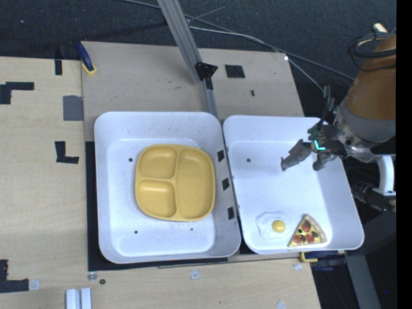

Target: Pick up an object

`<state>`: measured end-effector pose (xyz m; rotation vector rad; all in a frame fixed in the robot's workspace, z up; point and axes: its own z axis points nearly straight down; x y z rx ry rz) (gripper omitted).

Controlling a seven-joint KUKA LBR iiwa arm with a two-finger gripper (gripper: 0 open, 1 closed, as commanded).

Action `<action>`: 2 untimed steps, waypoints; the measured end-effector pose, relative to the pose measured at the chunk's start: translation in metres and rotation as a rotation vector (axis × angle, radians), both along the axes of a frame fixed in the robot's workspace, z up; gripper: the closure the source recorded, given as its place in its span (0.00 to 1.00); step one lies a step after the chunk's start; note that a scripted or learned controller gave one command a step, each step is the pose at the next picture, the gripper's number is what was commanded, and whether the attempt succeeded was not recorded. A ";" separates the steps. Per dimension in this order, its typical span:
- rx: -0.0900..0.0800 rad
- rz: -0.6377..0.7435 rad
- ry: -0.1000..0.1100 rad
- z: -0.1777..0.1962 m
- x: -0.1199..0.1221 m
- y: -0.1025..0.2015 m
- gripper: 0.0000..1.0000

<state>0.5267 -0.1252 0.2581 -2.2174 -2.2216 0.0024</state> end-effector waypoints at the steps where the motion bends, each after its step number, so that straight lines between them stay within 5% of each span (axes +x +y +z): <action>1: 0.000 0.000 -0.001 0.000 0.000 0.000 0.00; 2: -0.001 -0.002 0.004 -0.048 -0.006 -0.007 0.00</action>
